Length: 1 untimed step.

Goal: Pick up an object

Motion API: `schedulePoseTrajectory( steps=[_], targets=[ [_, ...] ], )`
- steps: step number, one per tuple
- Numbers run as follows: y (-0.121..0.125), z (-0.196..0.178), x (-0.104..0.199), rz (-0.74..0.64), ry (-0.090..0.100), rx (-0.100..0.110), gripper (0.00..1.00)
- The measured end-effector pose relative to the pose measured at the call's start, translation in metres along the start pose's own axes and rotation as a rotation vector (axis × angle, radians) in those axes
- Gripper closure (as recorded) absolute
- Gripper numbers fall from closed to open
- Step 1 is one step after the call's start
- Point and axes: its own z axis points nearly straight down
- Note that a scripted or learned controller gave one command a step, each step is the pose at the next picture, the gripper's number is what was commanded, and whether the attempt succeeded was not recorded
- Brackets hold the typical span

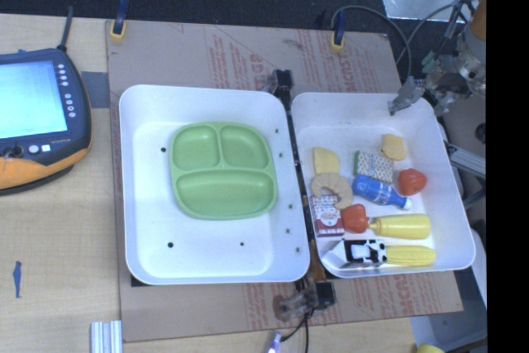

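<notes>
The right bin [450,169] holds several small toy foods. Among them are a yellow cheese wedge [326,159], a blue bottle [378,191], a green patterned box [374,165], a red tomato [354,217], a yellow squeeze bottle [401,226], a corn cob [411,255] and a black-and-white carton [364,250]. My gripper [407,98] hangs over the bin's far right corner, above the rim and apart from every object. The nearest item is a small tan piece [394,146], just below it.
The left bin [140,244] carries a green divided plate [223,169]. A teach pendant [37,116] lies on the bench at far left. Clamps [337,37] hold the cardboard at the back edge, and cables loop near the arm [463,66].
</notes>
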Motion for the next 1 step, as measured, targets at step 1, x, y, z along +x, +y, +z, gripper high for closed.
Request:
schedulePoseTrajectory(
  steps=[1],
  targets=[
    [-0.0049,0.1349,-0.0138,0.0,0.001,0.002,0.0]
  ],
)
